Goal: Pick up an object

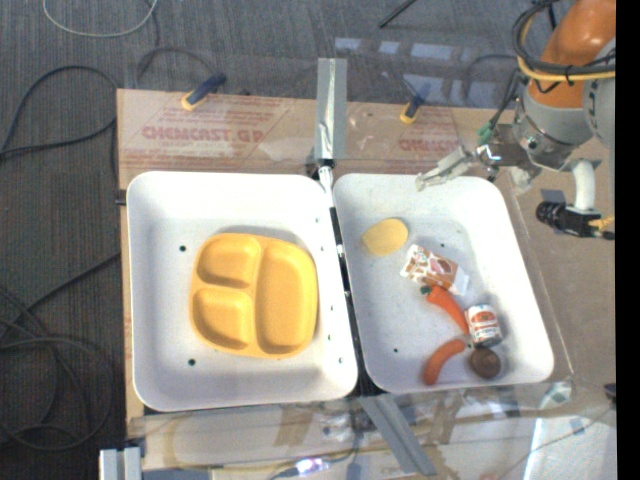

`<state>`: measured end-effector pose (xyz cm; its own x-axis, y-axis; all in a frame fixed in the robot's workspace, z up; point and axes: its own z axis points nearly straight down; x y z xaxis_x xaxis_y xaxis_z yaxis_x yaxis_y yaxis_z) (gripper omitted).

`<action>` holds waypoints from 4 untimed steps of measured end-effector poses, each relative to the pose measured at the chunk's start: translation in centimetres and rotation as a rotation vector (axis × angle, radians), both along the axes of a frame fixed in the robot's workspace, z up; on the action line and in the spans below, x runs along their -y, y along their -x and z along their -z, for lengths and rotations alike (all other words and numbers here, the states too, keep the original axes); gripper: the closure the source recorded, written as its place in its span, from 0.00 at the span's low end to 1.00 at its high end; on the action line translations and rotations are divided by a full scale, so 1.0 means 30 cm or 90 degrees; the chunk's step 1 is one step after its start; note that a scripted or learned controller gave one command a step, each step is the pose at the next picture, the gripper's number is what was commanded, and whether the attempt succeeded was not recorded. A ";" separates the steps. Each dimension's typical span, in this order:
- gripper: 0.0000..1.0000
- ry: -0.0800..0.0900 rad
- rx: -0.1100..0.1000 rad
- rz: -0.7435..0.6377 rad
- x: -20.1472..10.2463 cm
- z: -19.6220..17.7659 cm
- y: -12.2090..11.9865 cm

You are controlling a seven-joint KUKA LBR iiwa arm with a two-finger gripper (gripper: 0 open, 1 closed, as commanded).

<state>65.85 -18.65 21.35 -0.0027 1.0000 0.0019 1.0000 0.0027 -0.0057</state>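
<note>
Gripper [450, 170] hovers at the right bin's [520, 268] far rim, fingers spread wide, holding nothing. Best target, I'd say, is the yellow disc [385, 236], lying apart from the clutter: descend straight, centred, then close.

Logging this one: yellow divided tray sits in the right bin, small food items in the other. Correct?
Not quite. The camera view shows the yellow divided tray in the left bin; the small food items, such as the carrot, lie in the right bin.
</note>
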 end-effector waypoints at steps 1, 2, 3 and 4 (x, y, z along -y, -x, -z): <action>0.00 0.001 0.000 -0.025 -0.163 0.440 0.162; 0.00 0.000 0.000 0.038 -0.140 0.440 0.307; 1.00 0.001 0.001 0.039 -0.135 0.403 0.304; 1.00 0.003 -0.001 0.115 -0.395 0.109 0.180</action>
